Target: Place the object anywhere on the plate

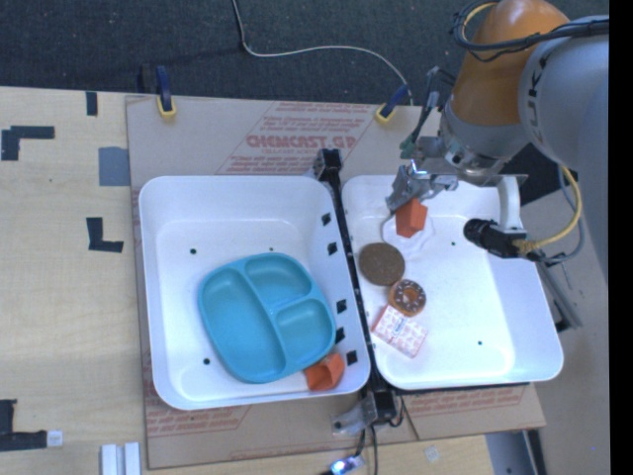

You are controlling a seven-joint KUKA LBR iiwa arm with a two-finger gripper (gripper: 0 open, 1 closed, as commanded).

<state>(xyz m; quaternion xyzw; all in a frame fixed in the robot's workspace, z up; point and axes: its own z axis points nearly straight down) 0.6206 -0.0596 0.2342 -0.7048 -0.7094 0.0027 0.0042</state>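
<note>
the gripper [410, 198] holds an orange block [410, 218] between closed fingers, at two o'clock from the plate [267, 316].

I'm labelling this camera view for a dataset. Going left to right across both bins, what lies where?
Blue three-compartment plastic plate → small orange piece by the left bin's lower right corner → round brown disc → sprinkled doughnut.
</note>
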